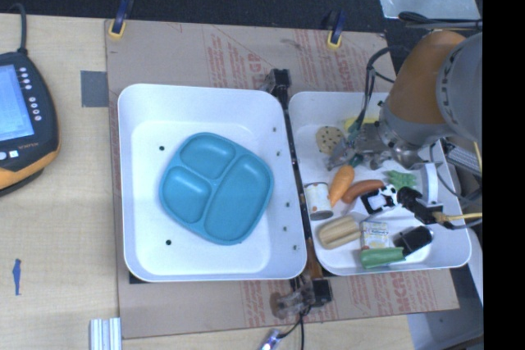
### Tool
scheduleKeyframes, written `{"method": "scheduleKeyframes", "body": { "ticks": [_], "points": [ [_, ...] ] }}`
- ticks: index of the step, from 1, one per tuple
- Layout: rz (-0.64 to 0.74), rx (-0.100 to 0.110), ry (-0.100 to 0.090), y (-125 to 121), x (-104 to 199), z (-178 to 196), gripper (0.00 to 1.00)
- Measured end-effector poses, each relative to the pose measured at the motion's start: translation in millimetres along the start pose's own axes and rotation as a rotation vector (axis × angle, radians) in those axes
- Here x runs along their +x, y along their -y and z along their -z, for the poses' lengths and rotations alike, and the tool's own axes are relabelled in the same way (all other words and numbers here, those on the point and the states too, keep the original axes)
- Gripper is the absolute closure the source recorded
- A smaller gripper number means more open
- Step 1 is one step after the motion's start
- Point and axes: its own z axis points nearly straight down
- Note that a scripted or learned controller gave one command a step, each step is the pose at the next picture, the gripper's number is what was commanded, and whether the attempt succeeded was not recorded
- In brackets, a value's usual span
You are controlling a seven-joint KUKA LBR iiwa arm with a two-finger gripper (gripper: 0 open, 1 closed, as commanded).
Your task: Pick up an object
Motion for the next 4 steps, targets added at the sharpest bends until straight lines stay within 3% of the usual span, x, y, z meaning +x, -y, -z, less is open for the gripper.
{"method": "scheduleKeyframes", "body": {
  "ticks": [1,2,3,4],
  "points": [
    [-0.005,0.004,-0.003,-65.1,2.0,1.9,0.0],
    [-0.001,0.002,-0.001,-1.2,5.5,-0.1,0.0],
    [-0.003,0.002,-0.001,35.9,21.2,-0.2,0.0],
    [0.0,0.004,0.001,35.7,20.1,10.0,1.0]
  ]
}}
